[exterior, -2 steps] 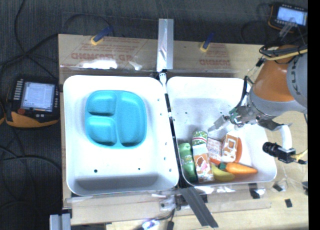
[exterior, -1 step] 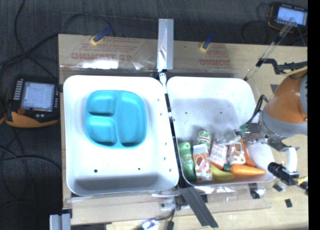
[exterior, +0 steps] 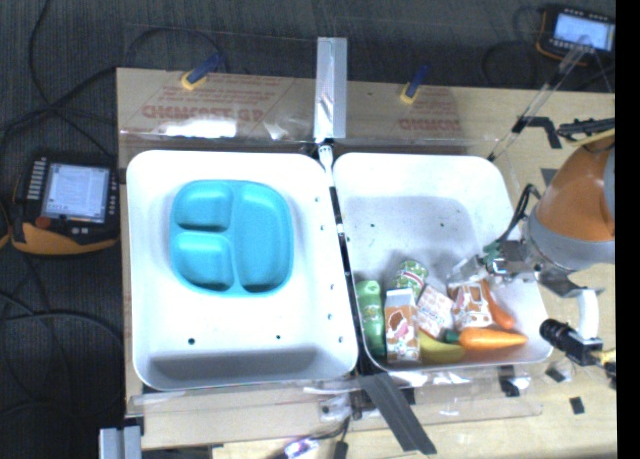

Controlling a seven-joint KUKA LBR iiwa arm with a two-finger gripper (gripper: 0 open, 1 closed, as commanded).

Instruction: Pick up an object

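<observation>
The hand [exterior: 487,265] is lowered over the heaped colourful food packets [exterior: 430,315] in the right white bin [exterior: 420,182]; its grip cannot be told.

blue tray [exterior: 233,235] in left bin [exterior: 150,277]; food items [exterior: 432,317] crowd right bin's [exterior: 420,187] near corner.

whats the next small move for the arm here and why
Probably a short drop toward the near end of the right bin. The gripper sits at the far edge of the pile there, beside the carrot and snack packets, with nothing seen between its fingers. The blue tray lies in the other bin.
</observation>
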